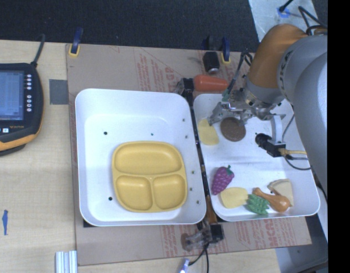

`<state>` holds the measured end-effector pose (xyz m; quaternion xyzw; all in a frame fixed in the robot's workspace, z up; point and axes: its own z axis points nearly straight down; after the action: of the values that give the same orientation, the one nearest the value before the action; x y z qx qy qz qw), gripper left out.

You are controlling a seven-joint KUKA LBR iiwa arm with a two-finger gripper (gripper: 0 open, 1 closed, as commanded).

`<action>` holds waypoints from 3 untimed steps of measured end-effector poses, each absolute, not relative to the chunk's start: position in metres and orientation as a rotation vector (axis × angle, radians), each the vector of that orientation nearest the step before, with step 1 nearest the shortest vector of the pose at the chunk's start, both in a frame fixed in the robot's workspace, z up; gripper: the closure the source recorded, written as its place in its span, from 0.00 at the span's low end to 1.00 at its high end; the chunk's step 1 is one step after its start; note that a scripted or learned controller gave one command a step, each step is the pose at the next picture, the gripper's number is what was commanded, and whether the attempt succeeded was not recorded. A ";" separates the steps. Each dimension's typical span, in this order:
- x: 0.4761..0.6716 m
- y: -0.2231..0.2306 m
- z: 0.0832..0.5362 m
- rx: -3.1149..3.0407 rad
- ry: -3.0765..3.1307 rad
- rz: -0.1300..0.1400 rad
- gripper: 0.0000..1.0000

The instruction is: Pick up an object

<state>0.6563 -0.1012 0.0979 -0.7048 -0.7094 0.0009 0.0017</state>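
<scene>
Camera view, looking down at a slant: two shallow white bins sit side by side on a sheet of brown cardboard laid over the surface (pixel 27 209), probably to keep them from sliding and to mark out the work area. The left bin (pixel 90 110) carries a yellow divided tray (pixel 149 175), lying flat near its middle with all three compartments bare, so it reads to me as a drop-off spot. The right bin (pixel 303 209) is where the pickable things are scattered: a pale yellow slice (pixel 208 133) against the shared wall, a purple grape bunch (pixel 221 179) below it, another yellow piece (pixel 234 197), a green toy (pixel 256 204) and an orange-brown drumstick (pixel 274 198) near the front, with a bread slice (pixel 282 186) just behind the drumstick. They lie loose and mostly apart, which should give a two-finger grasp some room.

The arm (pixel 277 50) comes in from the right and bends down over the far end of the right bin. Its pincer (pixel 236 114) hangs low there, and a brown round object (pixel 233 130) sits directly under it, touching or nearly touching the metal parts. Whether the pincer is open or closed I cannot tell from here, nor whether it has the brown piece. That piece is my guess for the target; the pale yellow slice lies just beside it, toward the left bin.

An orange-red item (pixel 209 83) rests outside the bins behind them, and a teach pendant (pixel 13 104) lies at the far left.
</scene>
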 end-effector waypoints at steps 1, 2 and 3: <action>0.656 -0.132 0.092 -2.219 -2.223 0.001 0.00; 0.658 -0.133 0.105 -2.218 -2.228 0.000 1.00; 0.658 -0.133 0.105 -2.217 -2.229 0.000 0.00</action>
<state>0.6578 -0.1326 0.1046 -0.7052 -0.7090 0.0000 -0.0011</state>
